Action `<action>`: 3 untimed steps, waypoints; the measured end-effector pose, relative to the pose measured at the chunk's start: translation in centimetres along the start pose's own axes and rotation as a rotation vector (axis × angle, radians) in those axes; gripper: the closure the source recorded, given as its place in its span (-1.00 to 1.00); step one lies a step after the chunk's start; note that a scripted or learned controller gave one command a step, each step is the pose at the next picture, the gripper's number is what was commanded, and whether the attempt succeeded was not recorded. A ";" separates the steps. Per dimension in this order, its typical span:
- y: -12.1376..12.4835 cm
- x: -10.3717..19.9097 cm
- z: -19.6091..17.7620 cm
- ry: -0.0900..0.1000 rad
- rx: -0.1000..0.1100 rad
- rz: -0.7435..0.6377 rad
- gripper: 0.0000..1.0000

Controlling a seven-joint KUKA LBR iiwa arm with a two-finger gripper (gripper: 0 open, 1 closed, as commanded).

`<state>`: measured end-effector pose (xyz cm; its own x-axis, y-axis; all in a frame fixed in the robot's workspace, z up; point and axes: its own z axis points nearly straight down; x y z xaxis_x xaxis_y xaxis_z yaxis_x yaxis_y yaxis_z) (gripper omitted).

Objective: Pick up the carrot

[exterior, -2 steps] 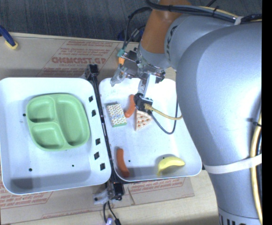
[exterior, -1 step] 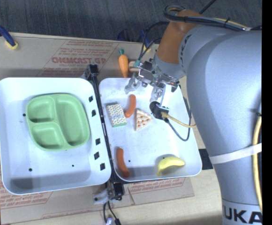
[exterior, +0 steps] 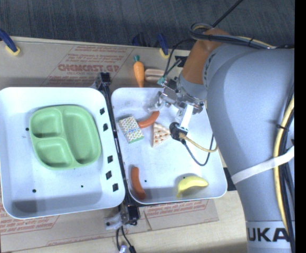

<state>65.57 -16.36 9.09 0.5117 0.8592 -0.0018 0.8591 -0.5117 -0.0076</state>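
Carrot (exterior: pixel 138 73) on the tabletop (exterior: pixel 63 67) just beyond the right bin (exterior: pixel 163 162), end effector (exterior: pixel 163 100) over that bin's far part, finger state unclear, sausage (exterior: pixel 147 120), patterned block (exterior: pixel 131 129), pizza slice (exterior: pixel 160 135) beside it, banana (exterior: pixel 191 184) near front.

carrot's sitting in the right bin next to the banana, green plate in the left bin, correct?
Not quite. The camera view shows the carrot outside both bins, lying on the cardboard just beyond the far rim of the right bin. The banana is in the right bin, near its front corner, far from the carrot. The green plate is in the left bin, as you said.
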 end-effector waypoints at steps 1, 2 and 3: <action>-3.6 6.1 -5.3 0.002 -0.003 0.128 -1.00; -1.9 2.5 -12.8 0.002 -0.004 0.363 -1.00; -3.1 1.4 -26.5 0.004 -0.004 0.574 -1.00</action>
<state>63.83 -13.60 35.63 0.8962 0.4436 -0.0012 0.4436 -0.8962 -0.0027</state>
